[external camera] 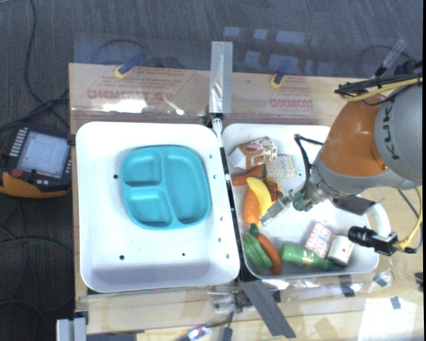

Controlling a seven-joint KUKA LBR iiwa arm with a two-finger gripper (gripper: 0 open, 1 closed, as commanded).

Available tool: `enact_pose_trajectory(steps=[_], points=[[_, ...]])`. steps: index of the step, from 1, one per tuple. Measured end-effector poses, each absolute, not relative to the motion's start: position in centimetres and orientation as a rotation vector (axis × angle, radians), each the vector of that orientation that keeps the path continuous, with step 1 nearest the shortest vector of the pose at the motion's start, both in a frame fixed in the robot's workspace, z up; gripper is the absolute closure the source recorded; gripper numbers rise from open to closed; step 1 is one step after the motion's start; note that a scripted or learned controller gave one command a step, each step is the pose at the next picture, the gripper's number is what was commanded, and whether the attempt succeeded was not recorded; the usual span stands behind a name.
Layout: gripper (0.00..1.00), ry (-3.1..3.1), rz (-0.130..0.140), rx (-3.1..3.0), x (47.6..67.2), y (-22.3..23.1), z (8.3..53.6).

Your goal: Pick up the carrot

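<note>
Two white bins sit side by side on the desk (149,91). The left bin (99,254) holds a turquoise divided plate (165,185), lying flat near its middle.

The right bin (369,265) is crowded. The carrot (251,206) lies along its left side, orange and slightly tilted, with its thick end toward the bin's far side. A yellow banana (260,191) lies just beside it on the right, touching or nearly so. Behind them are a brown sausage-like piece (247,174), a small printed carton (260,150) and a pale dotted block (282,166). Toward the near wall lie a green leafy piece (254,251), a second orange piece (269,251) against it, a green bottle (303,255) on its side, a pink-patterned box (317,238) and a small white and red cup (340,249).

The arm comes in from the right, its orange band over the right bin. The tool (272,209) is low inside the bin, its pale fingers (268,212) slightly parted, just right of the carrot and below the banana's tip. Nothing sits between them that I can see.

Outside the bins, a handheld controller (33,162) with a screen rests on the floor to the left, and cables trail across the carpet.
</note>
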State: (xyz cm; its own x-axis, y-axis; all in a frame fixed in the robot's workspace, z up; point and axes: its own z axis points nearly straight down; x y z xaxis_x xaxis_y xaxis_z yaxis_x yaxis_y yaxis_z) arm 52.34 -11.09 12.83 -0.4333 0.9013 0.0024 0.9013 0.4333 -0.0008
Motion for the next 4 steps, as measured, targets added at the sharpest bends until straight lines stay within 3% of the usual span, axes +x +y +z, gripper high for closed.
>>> enact_pose_trajectory(steps=[1, 2, 3, 4], points=[[0.0, -2.58, 0.003, -1.793, 49.9, -9.8, 22.9], [0.0, -2.584, 0.003, -1.782, 48.4, -10.3, 15.9], [0.0, -2.736, -0.002, -1.562, 49.0, -10.3, 9.0], [0.0, -2.78, -0.006, -1.483, 56.4, -10.3, 9.0]])
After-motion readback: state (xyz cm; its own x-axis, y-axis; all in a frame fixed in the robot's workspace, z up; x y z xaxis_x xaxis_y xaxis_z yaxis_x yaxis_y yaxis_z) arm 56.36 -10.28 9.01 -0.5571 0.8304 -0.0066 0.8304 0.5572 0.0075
